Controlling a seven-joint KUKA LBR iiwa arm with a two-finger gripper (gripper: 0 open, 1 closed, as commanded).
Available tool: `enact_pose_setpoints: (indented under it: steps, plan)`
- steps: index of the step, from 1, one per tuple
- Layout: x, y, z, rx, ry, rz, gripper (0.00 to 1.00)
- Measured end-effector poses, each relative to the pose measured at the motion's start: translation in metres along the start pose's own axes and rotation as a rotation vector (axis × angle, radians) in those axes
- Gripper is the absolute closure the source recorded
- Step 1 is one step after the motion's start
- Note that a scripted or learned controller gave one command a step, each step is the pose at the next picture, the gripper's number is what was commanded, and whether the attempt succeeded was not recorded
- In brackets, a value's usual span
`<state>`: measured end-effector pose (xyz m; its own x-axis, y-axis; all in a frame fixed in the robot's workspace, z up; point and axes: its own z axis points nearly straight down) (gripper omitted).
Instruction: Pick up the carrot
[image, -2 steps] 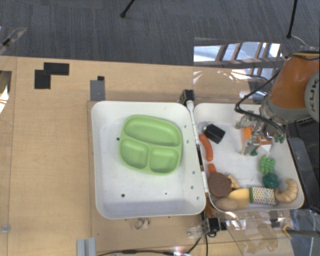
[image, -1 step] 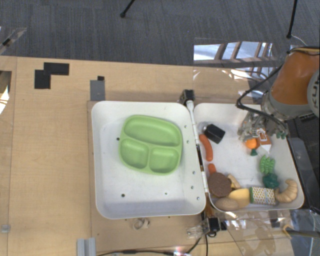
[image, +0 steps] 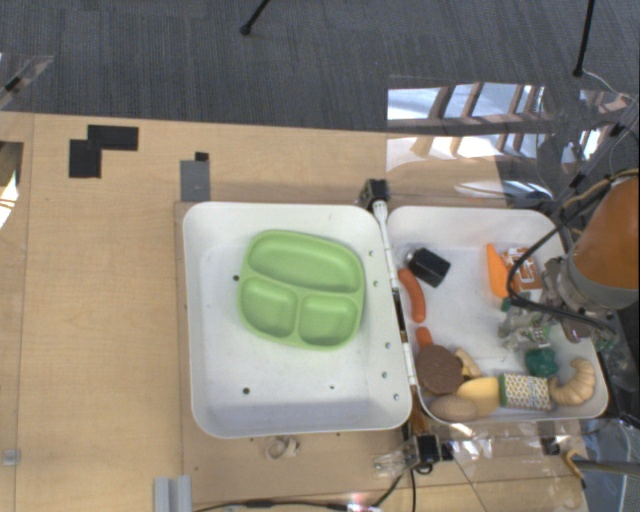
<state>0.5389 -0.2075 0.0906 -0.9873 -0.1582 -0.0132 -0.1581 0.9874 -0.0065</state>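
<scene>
The carrot (image: 497, 270) is a short orange wedge lying in the right bin (image: 455, 225), near its far right side. My gripper (image: 524, 327) hangs low over the same bin, a little nearer the camera than the carrot and slightly right of it. The grey arm with its orange band (image: 610, 245) comes in from the right and covers the bin's right wall. Nothing shows in the gripper.
The right bin also holds a black block (image: 428, 266), a red sausage (image: 412, 293), a brown disc (image: 438, 367), a potato (image: 456, 406), a croissant (image: 577, 383) and a green item (image: 540, 361) just under the gripper. A green divided plate (image: 300, 288) sits in the left bin (image: 215, 400).
</scene>
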Motion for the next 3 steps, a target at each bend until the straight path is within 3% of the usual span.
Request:
enact_pose_setpoints:
  steps: [1, 2, 3]
  plan:
    - [-0.001, 0.001, 0.001, -0.001, -0.002, -0.002, 0.0]
    - [-0.085, 0.063, 0.002, -0.007, -0.004, 0.309, 0.0]
    - [-0.122, 0.005, -0.006, -0.002, 0.008, 0.484, 0.0]
